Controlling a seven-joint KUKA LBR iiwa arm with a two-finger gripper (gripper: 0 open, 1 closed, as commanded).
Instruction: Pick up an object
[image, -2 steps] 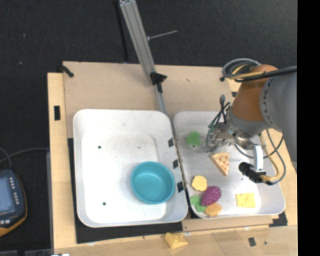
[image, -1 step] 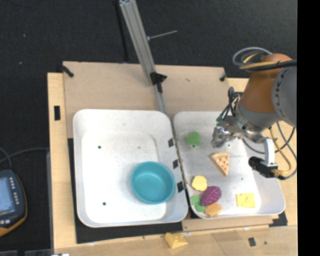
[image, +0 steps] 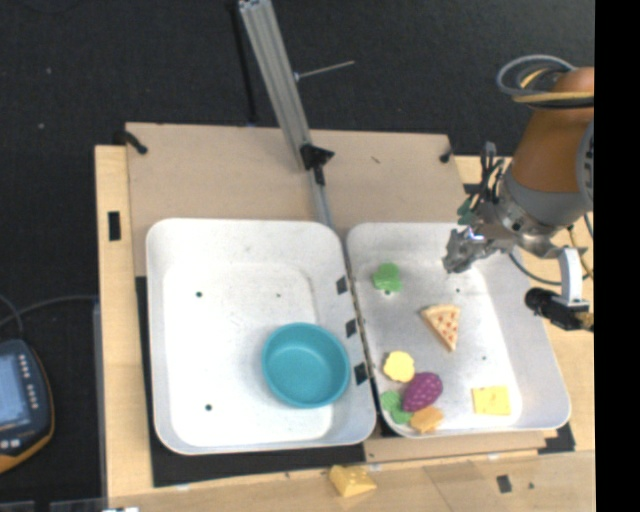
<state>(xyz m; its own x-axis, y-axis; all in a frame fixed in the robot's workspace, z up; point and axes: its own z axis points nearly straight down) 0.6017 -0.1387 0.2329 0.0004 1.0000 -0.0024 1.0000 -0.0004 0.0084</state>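
my claw (image: 458, 252), grip state unclear, hangs over bare bin floor; descending here misses the pizza slice (image: 442, 325).

A slanted grey metal pole (image: 285, 95) crosses the tan wooden worktop (image: 230, 170) (set on a dark floor), a yellow wedge-shaped piece (image: 351, 481) lies on the worktop's front edge, and a handheld control pendant with a grey screen (image: 18, 400) sits at far left.

Counter (image: 115, 300) carries two white bins, left (image: 170, 250) and right (image: 540, 390), plus a yellow wedge (image: 352, 481) at the front edge.
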